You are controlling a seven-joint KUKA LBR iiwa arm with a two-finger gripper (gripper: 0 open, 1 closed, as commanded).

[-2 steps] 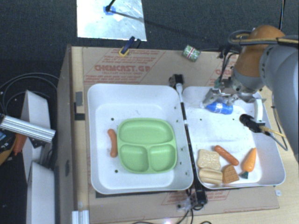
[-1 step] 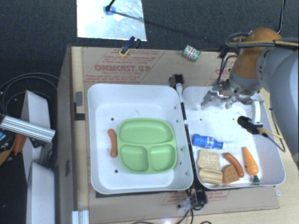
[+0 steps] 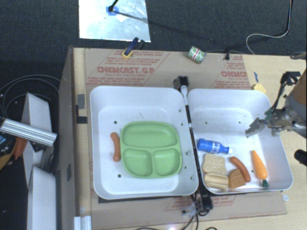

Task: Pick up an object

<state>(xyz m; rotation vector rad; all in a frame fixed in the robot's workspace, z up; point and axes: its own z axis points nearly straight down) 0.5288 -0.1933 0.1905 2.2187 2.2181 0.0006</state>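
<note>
Toy foods fill the right bin [image 3: 225,104]: one blue bottle [image 3: 214,147], one sausage [image 3: 240,168], one carrot [image 3: 259,164], three bread pieces [image 3: 214,164]. Left bin [image 3: 103,128]: one green tray [image 3: 151,148], one sausage [image 3: 115,146]. Gripper [image 3: 256,127] hovers, fingers parted, grasping nothing.

Lit evenly from overhead, with glare off the foil sheet [image 3: 114,13] and white bins [image 3: 144,104]; soft shadows, slightly grainy, mildly blurred throughout.

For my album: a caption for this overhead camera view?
Gripper above the right bin, toy food below.
</note>
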